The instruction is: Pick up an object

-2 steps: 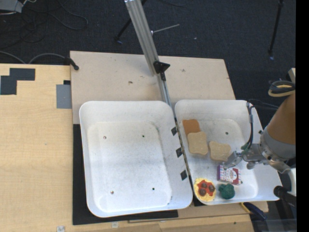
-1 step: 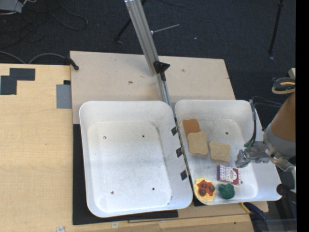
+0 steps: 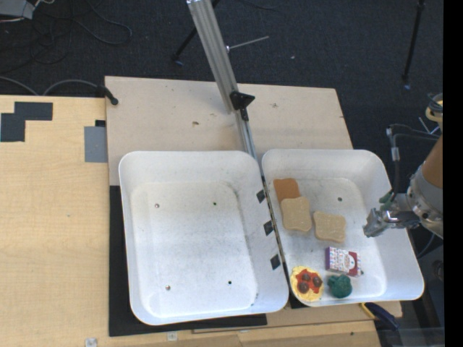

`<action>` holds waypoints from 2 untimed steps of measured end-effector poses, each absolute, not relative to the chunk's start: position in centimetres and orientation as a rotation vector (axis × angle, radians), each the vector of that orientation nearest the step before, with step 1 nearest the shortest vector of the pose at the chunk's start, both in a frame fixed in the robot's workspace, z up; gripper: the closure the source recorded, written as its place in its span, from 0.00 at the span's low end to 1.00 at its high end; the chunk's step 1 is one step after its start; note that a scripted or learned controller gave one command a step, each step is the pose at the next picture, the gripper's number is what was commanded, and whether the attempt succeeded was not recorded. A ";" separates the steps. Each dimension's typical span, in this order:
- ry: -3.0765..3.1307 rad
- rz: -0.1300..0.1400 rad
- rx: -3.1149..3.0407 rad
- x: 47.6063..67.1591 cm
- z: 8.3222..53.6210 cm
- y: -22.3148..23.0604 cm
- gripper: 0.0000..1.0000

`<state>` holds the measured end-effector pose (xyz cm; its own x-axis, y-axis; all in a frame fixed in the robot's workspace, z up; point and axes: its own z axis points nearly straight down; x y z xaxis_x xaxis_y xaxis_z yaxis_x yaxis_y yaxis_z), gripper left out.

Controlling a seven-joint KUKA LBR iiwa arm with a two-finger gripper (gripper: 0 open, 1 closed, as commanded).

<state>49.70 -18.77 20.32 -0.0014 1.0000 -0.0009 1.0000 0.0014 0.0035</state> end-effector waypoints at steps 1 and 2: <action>2.221 0.002 2.218 50.7 25.2 -18.7 1.00; 2.223 0.000 2.220 50.7 26.8 -18.7 1.00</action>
